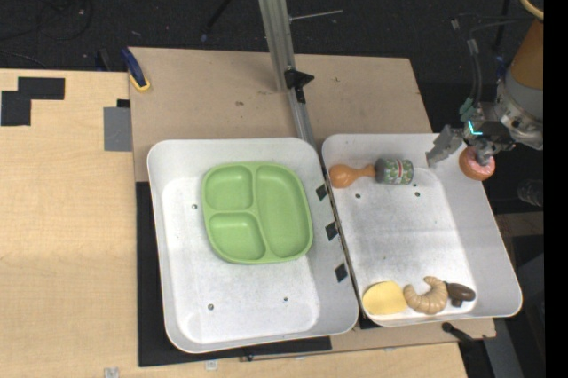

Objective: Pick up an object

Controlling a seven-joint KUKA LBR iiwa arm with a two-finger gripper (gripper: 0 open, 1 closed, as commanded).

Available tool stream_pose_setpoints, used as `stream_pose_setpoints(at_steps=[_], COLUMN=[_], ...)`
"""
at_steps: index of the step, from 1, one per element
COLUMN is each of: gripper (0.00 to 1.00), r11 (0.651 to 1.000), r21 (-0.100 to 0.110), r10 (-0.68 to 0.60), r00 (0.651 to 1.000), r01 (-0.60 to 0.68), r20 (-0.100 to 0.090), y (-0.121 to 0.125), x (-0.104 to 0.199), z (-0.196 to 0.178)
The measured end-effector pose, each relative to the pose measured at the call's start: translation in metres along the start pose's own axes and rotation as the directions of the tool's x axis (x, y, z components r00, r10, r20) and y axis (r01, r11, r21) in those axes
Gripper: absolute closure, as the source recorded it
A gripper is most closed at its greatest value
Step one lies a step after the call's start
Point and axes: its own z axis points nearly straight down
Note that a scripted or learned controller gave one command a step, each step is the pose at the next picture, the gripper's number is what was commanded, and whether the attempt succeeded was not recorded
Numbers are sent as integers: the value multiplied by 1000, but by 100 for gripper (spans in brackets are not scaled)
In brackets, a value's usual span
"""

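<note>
One yellow disc [383, 299], one croissant [427, 295], one green tray [257, 213], two bins [177, 190]

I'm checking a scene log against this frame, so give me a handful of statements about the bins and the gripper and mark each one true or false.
1. The green divided plate lies in the left bin. True.
2. The gripper hangs above the green divided plate. False: it is at the far right corner of the right bin, beside a small red-orange object.
3. The yellow piece lies at the near edge of the right bin. True.
4. The curled tan piece lies in the left bin. False: it is in the right bin, next to the yellow piece.
5. The orange gourd-shaped toy lies near the right bin's far edge. True.
</note>
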Motion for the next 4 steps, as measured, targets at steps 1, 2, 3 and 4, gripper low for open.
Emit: stream_pose_setpoints(at_steps=[1,2,3,4], gripper=[0,0,0,0], r11=[1000,1000,1000,1000], r21=[-4,0,1,1], r10=[0,1,0,0], r00=[1000,1000,1000,1000], r01=[0,-1,0,0], r20=[1,1,0,0], y=[1,5,-2,-8], x=[0,-9,-10,-13], z=[-2,51,97,143])
